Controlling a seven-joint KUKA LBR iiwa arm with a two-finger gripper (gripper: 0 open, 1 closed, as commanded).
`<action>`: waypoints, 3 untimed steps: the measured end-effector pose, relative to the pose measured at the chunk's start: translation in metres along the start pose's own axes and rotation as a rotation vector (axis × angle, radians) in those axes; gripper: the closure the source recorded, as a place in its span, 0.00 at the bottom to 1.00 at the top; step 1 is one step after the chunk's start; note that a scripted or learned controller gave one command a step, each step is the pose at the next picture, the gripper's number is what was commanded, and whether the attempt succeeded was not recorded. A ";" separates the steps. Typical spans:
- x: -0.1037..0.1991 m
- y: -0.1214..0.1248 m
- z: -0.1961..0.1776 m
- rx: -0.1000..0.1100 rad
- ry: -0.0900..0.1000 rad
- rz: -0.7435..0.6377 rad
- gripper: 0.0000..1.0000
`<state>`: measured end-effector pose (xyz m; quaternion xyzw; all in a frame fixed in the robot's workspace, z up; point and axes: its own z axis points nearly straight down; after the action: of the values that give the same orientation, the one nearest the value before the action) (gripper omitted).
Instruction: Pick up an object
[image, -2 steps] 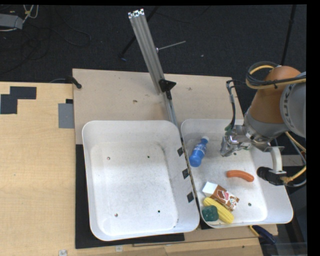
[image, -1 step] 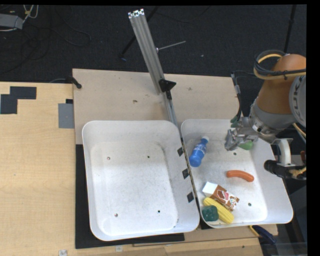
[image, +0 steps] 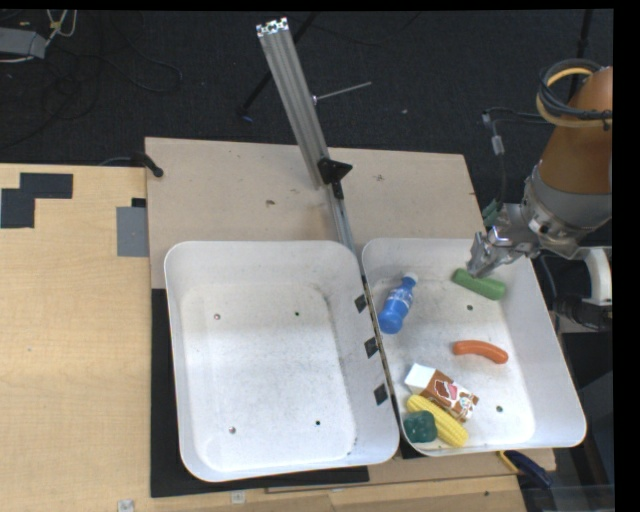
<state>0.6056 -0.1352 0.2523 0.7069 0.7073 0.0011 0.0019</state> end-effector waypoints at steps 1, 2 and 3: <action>0.057 -0.004 -0.005 0.007 0.004 -0.004 1.00; 0.115 -0.008 0.011 0.009 0.004 -0.004 1.00; 0.169 -0.014 0.025 0.010 0.003 -0.004 1.00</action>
<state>0.5919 0.0334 0.2270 0.7056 0.7086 -0.0012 -0.0027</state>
